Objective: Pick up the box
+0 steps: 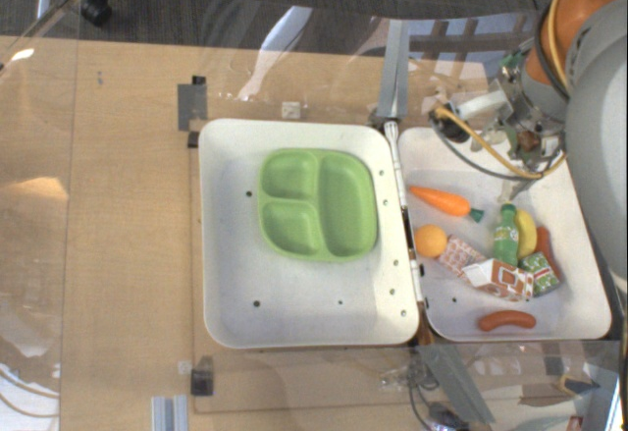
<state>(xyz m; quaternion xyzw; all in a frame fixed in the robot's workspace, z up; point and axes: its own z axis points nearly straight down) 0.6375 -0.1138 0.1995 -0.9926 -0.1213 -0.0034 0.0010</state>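
Note:
Small boxes lie at the front of the right bin [589, 316]. A white and red carton-like box [499, 278] lies on its side, with a pink patterned box [457, 255] to its left and a green box [541, 274] to its right. My gripper [518, 156] hangs over the far part of the right bin, wrapped in cables, well behind the boxes and apart from them. Nothing is seen held in it.
In the right bin also lie a carrot [441, 201], an orange [430, 242], a green bottle [505, 234], a banana [527, 231] and a sausage [507, 321]. The left bin [231, 311] holds a green divided plate [320, 205].

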